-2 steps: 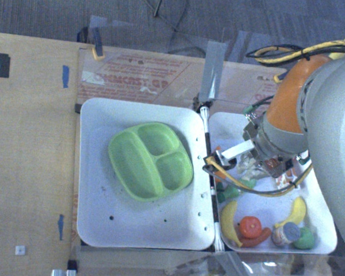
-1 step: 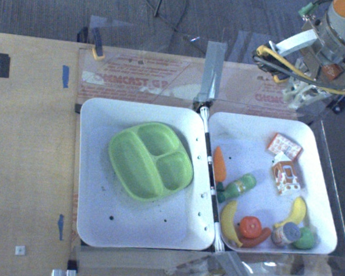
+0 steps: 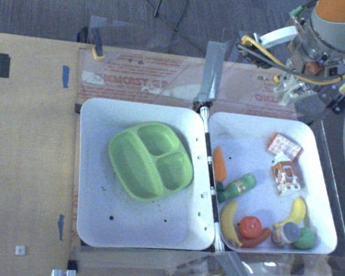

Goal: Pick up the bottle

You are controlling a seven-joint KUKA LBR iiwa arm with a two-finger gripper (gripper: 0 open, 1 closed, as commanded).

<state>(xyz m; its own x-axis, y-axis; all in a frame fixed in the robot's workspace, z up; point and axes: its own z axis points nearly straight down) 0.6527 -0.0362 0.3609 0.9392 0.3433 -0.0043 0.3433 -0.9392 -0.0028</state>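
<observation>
While the claw (image 3: 291, 85) hangs above, the bottle (image 3: 236, 187) lies well below.

Green bottle (image 3: 237, 187) flat in right bin (image 3: 323, 157)

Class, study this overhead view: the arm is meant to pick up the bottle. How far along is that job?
Nothing looks done yet. The green bottle lies on its side in the right bin, beside the carrot and above a banana. In hand: the robot's hand hangs above the bin's far rim, away from the bottle. Left to do: move over the bottle, descend, grasp and lift.
</observation>
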